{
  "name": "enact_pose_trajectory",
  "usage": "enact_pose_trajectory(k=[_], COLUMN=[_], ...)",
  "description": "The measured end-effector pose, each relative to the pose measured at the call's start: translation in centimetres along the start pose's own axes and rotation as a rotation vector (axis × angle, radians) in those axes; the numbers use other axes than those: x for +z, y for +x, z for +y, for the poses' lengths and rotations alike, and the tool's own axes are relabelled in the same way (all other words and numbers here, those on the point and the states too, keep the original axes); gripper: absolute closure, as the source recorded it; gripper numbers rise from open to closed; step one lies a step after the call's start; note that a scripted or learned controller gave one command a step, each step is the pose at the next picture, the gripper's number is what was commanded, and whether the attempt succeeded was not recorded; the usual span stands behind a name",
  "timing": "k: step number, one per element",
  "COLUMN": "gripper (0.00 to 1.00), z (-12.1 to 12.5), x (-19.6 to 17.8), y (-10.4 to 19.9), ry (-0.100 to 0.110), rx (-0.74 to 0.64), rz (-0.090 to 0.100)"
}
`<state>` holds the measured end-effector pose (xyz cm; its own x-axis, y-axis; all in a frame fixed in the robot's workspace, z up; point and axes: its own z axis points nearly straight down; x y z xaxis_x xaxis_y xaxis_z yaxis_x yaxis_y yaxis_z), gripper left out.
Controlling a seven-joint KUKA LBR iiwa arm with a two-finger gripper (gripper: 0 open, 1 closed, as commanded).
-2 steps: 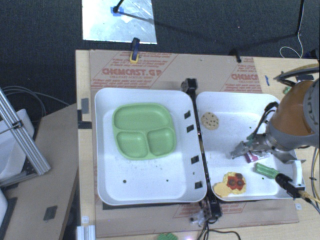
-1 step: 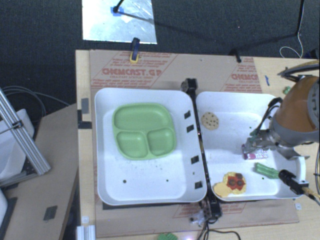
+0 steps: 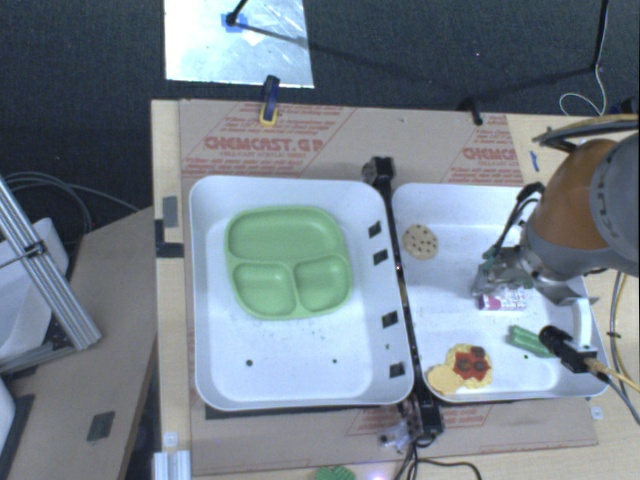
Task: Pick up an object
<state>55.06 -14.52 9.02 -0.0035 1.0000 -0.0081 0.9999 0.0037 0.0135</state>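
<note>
Small pink-and-white object (image 3: 497, 301) sits in the right bin (image 3: 450, 213), middle of its right half, directly under the gripper (image 3: 497, 282). We read that as the likely pick target, since the gripper is right on top of it. Gripper tip is touching or just above it; we can't tell which from this angle. Finger spread: we can't tell, the wrist blocks the view, so we won't call it a hold.

Key relation: the object lies straight below the end effector, poking out slightly toward the near edge of the bin. Its long axis looks roughly left-right in the view, though it is too small to be sure.

Other candidates in the same bin: round cookie (image 3: 420, 240) near the far-left corner, well apart from the gripper; pizza-like toy (image 3: 462, 366) at the near-left edge; green piece (image 3: 524, 336) just beside and nearer the camera than the pink object. Left bin (image 3: 215, 368) holds a green divided tray (image 3: 290, 261), far from the arm.

We judge the next move is a close-and-lift, no lateral travel needed.
</note>
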Motion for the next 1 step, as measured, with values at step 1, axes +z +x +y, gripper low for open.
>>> enact_pose_trajectory(k=[1], gripper=[1.0], z=[6.39], x=[-9.93], y=[-2.83], ry=[-0.002], rx=[-0.002], rz=[0.002])
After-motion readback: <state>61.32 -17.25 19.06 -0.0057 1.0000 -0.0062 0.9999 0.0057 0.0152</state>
